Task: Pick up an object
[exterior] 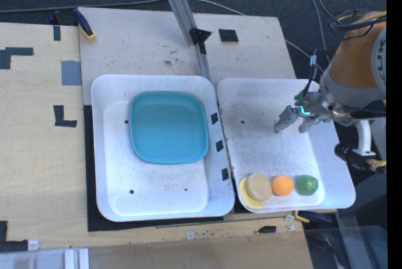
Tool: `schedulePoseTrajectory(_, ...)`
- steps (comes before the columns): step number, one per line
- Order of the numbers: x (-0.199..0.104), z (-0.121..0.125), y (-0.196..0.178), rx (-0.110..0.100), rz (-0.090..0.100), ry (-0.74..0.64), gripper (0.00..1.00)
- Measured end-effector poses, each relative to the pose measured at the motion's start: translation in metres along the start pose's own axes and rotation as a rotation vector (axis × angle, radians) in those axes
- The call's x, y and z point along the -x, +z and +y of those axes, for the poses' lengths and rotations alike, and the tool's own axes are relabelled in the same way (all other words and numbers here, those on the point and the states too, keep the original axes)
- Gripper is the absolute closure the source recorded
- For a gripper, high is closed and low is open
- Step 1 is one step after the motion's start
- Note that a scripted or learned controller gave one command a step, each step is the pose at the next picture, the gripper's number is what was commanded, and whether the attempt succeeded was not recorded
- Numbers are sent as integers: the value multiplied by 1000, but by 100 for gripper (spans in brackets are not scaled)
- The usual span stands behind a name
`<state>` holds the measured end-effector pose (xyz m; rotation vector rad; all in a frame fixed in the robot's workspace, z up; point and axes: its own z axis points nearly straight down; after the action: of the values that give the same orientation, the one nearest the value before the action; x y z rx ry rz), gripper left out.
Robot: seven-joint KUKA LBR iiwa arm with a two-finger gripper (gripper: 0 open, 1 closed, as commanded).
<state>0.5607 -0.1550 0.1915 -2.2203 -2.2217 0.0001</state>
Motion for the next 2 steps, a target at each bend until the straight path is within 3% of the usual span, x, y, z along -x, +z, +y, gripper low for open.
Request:
schedulePoseTrajectory(1,0,0,0,0,0,0,0)
schedulePoseTrajectory(2,-3,8,51,-4,0,0,0)
